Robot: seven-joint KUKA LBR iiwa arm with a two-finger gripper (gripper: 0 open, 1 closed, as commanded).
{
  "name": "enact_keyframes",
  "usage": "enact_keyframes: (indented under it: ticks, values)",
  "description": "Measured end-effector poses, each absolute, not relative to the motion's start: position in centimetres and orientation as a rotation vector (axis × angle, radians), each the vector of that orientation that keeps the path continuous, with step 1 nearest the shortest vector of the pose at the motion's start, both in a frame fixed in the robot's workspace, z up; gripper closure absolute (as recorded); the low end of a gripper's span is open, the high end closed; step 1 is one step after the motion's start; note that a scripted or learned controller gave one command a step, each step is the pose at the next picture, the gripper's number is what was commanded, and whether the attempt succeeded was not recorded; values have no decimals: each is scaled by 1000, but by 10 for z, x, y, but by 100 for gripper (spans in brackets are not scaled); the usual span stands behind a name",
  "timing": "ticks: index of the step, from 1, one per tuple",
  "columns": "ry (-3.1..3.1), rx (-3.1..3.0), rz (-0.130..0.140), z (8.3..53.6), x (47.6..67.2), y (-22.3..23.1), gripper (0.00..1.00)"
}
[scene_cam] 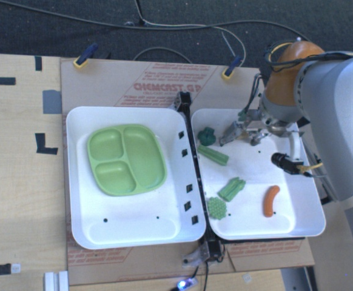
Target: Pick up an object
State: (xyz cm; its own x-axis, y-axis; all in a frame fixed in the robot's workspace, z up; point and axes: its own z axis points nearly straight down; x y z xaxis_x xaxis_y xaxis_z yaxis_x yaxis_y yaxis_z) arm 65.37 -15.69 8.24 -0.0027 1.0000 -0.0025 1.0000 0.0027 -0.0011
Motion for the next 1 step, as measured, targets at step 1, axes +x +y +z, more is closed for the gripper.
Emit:
enact_keyframes:
  ticks: [1]
  values:
    - [2224,2217,-3,96,655,-157,100]
